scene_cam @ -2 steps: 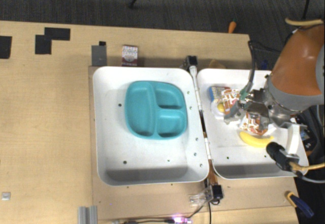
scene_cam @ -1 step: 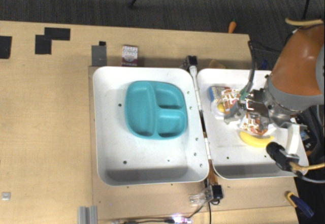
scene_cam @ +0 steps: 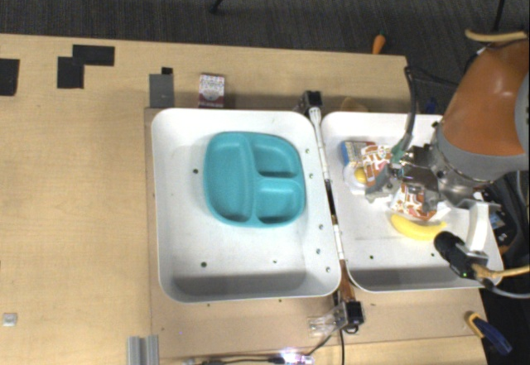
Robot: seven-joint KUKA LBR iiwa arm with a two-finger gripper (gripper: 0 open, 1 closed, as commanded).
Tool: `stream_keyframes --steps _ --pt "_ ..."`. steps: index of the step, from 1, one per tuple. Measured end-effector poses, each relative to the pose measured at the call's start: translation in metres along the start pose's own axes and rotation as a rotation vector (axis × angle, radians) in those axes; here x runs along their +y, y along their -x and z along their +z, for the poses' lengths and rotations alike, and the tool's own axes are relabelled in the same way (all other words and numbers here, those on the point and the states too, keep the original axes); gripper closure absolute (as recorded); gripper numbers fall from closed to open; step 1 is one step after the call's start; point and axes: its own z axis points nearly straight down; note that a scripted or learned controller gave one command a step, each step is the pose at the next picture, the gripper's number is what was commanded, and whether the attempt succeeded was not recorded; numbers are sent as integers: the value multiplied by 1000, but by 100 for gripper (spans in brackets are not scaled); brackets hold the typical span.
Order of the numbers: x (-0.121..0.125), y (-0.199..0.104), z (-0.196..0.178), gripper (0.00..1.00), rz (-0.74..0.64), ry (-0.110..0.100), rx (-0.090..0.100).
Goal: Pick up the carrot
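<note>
The gripper (scene_cam: 396, 180) hangs over clutter in the right bin (scene_cam: 364, 264); its grip I cannot tell. A banana (scene_cam: 414, 228) lies beside it. The left bin (scene_cam: 178, 189) holds a teal tray (scene_cam: 252, 177)

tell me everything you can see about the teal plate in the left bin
The teal plate is a rounded-square divided tray, apparently matte plastic, with three compartments: one large at the view's left, two smaller at its right, split by raised ridges. It lies flat and upright on the floor of the left bin, slightly above center, rotated a little. It holds nothing, and only the bin touches it.
</note>
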Motion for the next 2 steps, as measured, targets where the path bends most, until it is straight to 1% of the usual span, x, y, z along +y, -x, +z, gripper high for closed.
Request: stream_keyframes --steps 2 --pt "0 0 0 0 0 0 0"
